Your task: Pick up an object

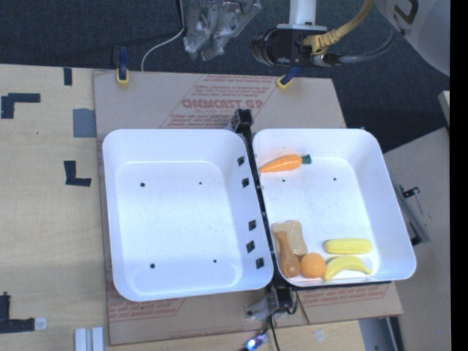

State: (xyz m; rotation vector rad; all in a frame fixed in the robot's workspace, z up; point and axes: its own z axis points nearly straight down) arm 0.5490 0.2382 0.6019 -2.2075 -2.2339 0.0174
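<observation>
Well, my claw (pixel 210 31) hangs high above the bins, and I cannot tell how it is set, so I should reach down and to the right for the carrot (pixel 281 164), lying alone, away from the other food.

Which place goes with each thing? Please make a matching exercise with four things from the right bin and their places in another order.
Things:
1. carrot
2. corn
3. banana
4. orange

Places in the right bin:
a. at the near edge, just below the corn
b. alone, at the far left, beside the divider
c. just left of the banana
d. just above the banana

Pairs: 1-b, 2-d, 3-a, 4-c
</observation>
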